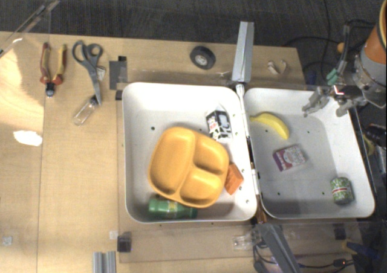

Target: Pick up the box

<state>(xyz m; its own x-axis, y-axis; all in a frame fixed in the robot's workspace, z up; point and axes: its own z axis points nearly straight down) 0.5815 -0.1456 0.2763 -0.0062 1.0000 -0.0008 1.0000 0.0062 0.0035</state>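
A small purple box (289,157) lies flat near the middle of the right bin (357,172). My gripper (330,103) hangs over that bin's far right part, above and to the right of the box and well apart from it. Its two fingers are spread open, and only the white bin floor shows between them. The grey arm with its orange band (378,48) comes in from the right edge.
The right bin also holds a banana (271,124) at the far left and a green can (341,190) at the near right. In the left bin (136,145) lie a yellow divided plate (187,166), a green can (169,208), an orange block (234,179) and a black-and-white packet (218,124). Scissors (89,63) and pliers (51,66) rest on the bench.
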